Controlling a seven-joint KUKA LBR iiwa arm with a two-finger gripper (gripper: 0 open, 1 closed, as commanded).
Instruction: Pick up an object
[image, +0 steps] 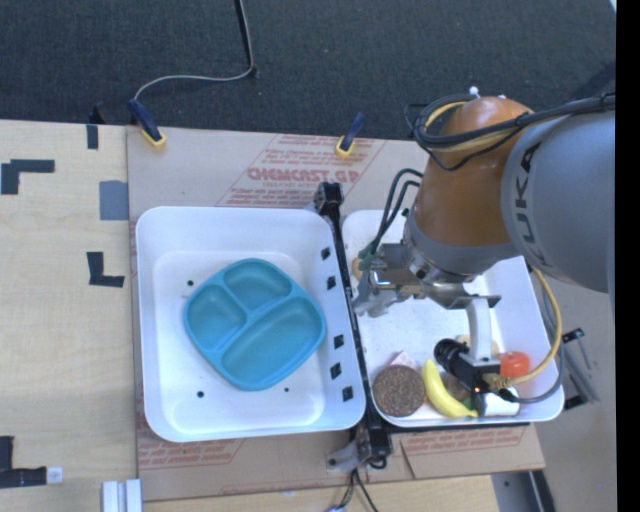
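Observation:
My gripper (377, 292) hangs low over the left side of the right bin (520, 290), close to the divider between the bins. The bulky wrist above hides much of it, and nothing shows in its grasp. At the bin's front lie a round brown disc (398, 390), a yellow banana (441, 391), a small orange object (514, 363) and a white piece (503, 407). A small pinkish scrap (401, 360) sits just behind the disc. These objects lie nearer the front of the bin than my gripper does.
A blue divided plate (255, 322) lies in the middle of the left bin (160, 300). A black divider with clips (338, 300) runs between the bins. The arm covers the back and middle of the right bin.

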